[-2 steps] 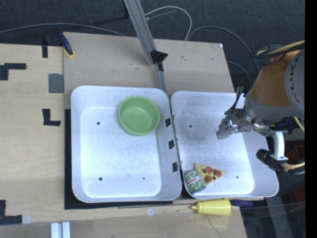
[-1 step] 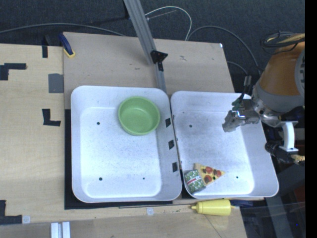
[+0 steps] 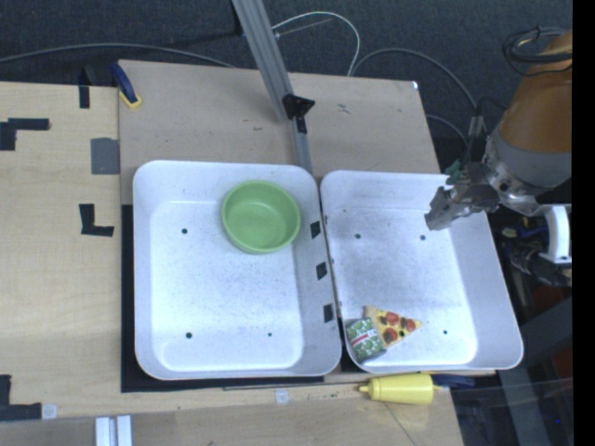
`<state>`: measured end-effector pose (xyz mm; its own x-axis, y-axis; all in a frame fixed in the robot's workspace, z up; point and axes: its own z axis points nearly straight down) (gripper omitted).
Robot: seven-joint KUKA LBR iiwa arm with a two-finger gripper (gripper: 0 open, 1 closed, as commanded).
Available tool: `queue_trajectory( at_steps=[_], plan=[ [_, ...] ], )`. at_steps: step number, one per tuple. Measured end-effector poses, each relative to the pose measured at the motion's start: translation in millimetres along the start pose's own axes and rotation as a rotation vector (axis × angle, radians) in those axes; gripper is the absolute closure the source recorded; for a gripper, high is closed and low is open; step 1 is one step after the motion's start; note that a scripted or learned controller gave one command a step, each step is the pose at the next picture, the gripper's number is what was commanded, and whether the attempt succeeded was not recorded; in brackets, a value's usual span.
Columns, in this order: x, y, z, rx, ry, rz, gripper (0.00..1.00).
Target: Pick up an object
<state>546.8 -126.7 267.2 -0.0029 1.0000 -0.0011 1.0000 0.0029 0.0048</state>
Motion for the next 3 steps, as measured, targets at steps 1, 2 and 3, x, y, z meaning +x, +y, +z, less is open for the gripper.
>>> queue_trajectory(
  at_steps=[1,2,3],
  plan=[
    [53,13,-1,0.006,0.003,-0.004,1.0],
    [104,30,18,0.008,0.002,-0.003,1.0],
    [150,56,31,0.006,0.001,-0.003,1.0]
  ],
)
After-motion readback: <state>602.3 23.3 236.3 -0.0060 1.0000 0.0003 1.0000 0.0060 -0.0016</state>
